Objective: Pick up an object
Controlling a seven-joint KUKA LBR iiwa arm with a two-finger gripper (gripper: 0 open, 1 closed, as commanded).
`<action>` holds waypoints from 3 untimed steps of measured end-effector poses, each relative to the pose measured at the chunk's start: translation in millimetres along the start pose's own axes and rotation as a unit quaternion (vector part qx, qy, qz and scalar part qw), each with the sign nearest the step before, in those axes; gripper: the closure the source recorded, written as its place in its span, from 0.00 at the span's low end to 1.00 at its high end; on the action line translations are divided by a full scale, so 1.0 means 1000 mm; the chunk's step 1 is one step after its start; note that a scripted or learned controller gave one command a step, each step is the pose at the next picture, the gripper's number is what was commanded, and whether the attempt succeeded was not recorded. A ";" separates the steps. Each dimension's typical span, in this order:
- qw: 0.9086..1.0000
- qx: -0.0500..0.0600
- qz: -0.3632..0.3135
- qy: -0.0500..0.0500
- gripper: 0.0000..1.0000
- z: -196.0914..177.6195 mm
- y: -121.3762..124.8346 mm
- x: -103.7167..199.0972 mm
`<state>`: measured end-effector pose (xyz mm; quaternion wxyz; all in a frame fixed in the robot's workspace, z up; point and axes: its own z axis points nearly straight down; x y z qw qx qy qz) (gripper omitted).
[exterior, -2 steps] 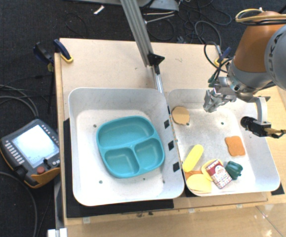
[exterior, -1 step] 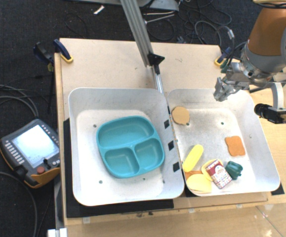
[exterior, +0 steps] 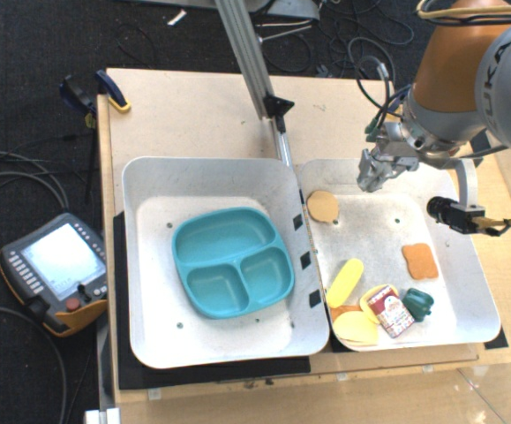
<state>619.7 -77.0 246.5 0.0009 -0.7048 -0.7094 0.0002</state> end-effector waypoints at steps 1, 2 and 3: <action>1.000 0.001 0.000 0.000 1.00 0.013 -0.024 0.046; 1.000 0.001 0.000 0.000 1.00 0.023 -0.042 0.093; 1.000 0.001 0.000 0.000 1.00 0.030 -0.063 0.140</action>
